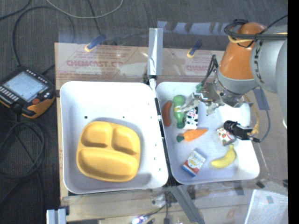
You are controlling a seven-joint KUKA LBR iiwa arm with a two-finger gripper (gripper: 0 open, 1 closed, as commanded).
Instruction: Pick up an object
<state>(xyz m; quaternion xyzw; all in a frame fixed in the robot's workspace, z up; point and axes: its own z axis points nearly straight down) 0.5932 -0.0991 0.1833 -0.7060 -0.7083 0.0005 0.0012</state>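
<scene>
Dark carpet with loose cables surrounded the counter (107, 64), which bore two shallow white bins. The left white bin (70, 97) held one yellow plastic compartment tray (110, 150). The right white bin (247, 169) held one each: green plastic pepper (179, 110), red sausage (167, 113), black-and-white cow carton (191, 119), orange carrot (195, 134), small blue-and-orange box (193, 163), yellow banana (224, 158), red-and-white strawberry carton (224, 135). The claw (203, 101) hung over that bin's far edge near the cow carton, seemingly in approach; whether it was apart or together I cannot tell. Next, it needed to centre over one item and descend.
</scene>
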